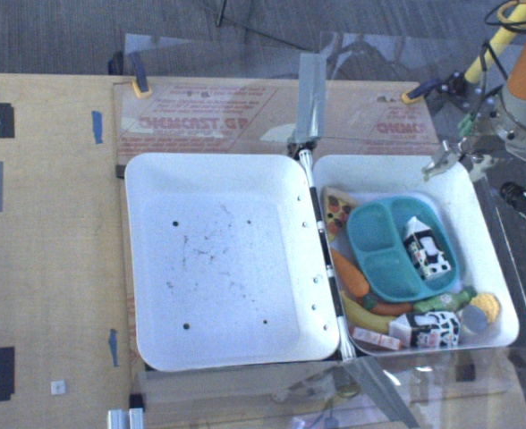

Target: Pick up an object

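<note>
progress: the pick looks not yet begun, judging by how things lie; nothing is lifted, and every object rests in the right bin [500, 280].
arm: the grey arm with its orange band [524, 70] sits at the upper right, beyond the right bin's far right corner.
pincer: the pincer [449, 157] hangs over that far right corner rim; whether it is open or closed i cannot tell, and nothing is seen in it.
left to do: by my judgement, all of it: come down over one object, close on it and lift it clear.
left bin: the left bin [218, 248] lies just beside the right bin, their rims meeting at a middle divider; its floor shows dark specks and small holes.
right bin, centre: a teal divided tray [379, 262] takes up the middle, with a small black-and-white carton [424, 248] lying in its right compartment.
right bin, left of the tray: a pizza-slice toy [337, 211] toward the far side, an orange carrot [351, 275] nearer, touching the tray's edge.
right bin, near side of the tray: a yellow banana [361, 313], a cow-patterned milk carton [428, 329], a green piece [444, 302] and a corn cob [485, 307], all crowded together.
likely targets: the carton in the tray is the most exposed; the near-side objects are packed close.
</note>
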Controlling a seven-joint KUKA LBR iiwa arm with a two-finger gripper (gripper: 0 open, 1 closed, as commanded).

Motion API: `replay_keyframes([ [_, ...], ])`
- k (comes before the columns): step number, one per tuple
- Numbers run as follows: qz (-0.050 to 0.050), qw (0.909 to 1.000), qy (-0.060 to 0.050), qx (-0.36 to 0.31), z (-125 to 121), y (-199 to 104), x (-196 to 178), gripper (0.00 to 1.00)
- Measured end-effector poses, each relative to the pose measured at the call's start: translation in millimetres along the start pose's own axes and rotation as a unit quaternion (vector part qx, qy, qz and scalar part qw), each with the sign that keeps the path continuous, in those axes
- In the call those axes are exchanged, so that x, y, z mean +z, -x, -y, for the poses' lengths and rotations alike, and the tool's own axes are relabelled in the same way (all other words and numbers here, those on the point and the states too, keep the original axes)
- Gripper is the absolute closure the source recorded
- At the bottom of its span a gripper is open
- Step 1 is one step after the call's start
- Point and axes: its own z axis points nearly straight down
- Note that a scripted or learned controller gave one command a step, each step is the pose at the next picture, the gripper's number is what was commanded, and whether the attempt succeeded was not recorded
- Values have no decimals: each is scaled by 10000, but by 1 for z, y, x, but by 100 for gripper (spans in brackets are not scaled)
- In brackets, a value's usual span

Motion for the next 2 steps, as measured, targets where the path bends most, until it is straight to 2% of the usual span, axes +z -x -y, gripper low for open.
replay_keyframes([
  [1, -31, 9999, 50, -108, 16, -5, 92, 0],
  [2, -3, 9999, 22, -117, 17, -3, 87, 100],
])
